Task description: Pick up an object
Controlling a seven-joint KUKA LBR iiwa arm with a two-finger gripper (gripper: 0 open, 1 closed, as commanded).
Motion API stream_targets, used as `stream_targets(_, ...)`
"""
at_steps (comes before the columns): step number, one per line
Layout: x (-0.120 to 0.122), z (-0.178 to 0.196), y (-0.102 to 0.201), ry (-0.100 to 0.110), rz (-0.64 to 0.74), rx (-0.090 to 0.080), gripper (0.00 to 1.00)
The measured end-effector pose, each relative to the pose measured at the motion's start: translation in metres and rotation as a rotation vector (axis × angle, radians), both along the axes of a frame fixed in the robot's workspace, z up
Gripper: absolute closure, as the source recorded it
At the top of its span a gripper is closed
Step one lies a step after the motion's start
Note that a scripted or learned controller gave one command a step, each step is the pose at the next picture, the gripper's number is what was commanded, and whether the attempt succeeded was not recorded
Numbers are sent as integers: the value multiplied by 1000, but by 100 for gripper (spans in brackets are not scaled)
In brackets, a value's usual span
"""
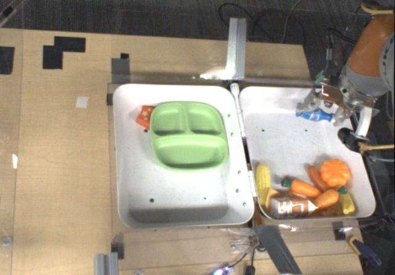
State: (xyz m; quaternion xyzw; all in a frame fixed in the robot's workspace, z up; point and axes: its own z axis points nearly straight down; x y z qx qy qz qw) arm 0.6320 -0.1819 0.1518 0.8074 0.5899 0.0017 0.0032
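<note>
so, near edge of right bin point(370, 206): bottle point(295, 207) lying flat, corn point(263, 182), carrots point(305, 188), pumpkin point(335, 172) heaped together. toys look light, stiff, smooth; rounded ones likely slip. carrot slim, best pinched across middle. left bin point(123, 163): green tray point(187, 134) over red item point(144, 118). far right corner: blue packet point(313, 112), thin, flat, probably hard to pinch, just beside gripper point(336, 98). gripper state: cannot tell. pile well apart from gripper, nearer camera.

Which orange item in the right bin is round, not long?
The orange pumpkin, at the pile's upper right. The two carrots beside it are long and tapered.
</note>
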Motion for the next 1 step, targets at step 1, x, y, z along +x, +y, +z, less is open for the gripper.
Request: stream_targets(1, 0, 0, 0, 0, 1, 0, 0)
